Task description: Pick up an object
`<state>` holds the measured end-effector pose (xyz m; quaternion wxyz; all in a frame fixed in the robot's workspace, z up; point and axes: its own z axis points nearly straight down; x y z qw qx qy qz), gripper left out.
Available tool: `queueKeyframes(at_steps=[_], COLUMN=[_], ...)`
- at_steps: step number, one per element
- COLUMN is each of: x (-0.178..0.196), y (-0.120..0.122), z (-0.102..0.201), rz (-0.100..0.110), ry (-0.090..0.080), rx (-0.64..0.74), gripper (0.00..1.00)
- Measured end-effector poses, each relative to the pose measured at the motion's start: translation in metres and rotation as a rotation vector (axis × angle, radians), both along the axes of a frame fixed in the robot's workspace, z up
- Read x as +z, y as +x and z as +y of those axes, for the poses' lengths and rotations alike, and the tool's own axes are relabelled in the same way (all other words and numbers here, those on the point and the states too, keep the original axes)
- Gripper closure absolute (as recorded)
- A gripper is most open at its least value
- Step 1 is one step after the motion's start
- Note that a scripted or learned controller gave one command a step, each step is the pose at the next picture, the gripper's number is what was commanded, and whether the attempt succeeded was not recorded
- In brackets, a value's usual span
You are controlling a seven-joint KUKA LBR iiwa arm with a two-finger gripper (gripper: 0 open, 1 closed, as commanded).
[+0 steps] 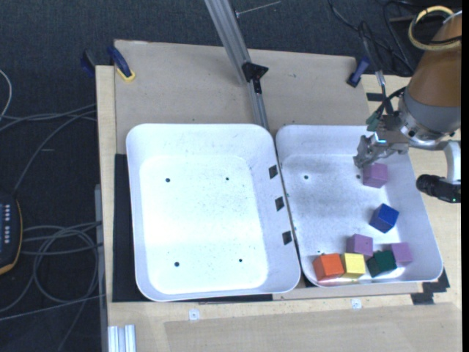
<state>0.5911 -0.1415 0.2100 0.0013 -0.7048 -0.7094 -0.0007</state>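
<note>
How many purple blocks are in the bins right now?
3, all in the right bin: one purple block just below the gripper, another behind the yellow block, another near the front right corner.

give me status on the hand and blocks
Hand low in right bin, just above a purple block. Nothing visibly gripped. Blue block nearby, clear.

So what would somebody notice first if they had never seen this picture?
Probably the bright little blocks bunched in the near corner of the right bin: an orange block, a yellow block and a green block in a row, with a blue block a bit farther back. Next, the big robot arm reaching in from the right, its gripper just above a purple block.
</note>
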Motion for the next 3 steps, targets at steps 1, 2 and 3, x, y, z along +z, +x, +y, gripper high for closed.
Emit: queueKeyframes(at_steps=[1,2,3], x=[-0.001,0.015,0.026], y=[0.007,0.009,0.015], z=[0.062,0.113,0.165], rz=[0.000,-0.004,-0.003], ry=[0.001,0.000,0.000], rx=[0.002,0.001,0.001], gripper=[1.00,1.00,1.00])
